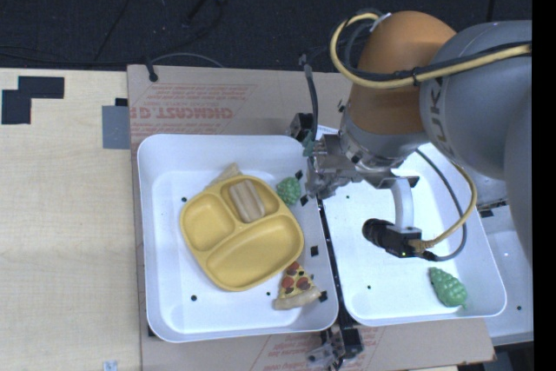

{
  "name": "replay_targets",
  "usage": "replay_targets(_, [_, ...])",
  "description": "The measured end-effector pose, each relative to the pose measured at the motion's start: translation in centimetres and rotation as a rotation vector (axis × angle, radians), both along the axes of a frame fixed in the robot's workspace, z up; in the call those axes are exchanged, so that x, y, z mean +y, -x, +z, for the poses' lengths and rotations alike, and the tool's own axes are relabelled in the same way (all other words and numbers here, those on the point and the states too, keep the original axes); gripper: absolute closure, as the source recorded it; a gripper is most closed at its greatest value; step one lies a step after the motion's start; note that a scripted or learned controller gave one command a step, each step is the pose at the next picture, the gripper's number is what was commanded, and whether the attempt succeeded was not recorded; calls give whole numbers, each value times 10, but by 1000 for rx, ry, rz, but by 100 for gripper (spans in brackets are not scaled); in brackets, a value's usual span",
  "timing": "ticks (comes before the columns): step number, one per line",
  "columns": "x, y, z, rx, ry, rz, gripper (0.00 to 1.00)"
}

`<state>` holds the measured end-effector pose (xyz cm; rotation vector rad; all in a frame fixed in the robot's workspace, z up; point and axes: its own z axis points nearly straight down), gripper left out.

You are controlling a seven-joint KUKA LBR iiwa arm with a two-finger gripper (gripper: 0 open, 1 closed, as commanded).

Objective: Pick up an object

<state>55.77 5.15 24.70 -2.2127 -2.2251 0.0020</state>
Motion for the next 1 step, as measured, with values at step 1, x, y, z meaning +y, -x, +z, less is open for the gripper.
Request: replay_targets(1, [47,15,0,2,0,0,100])
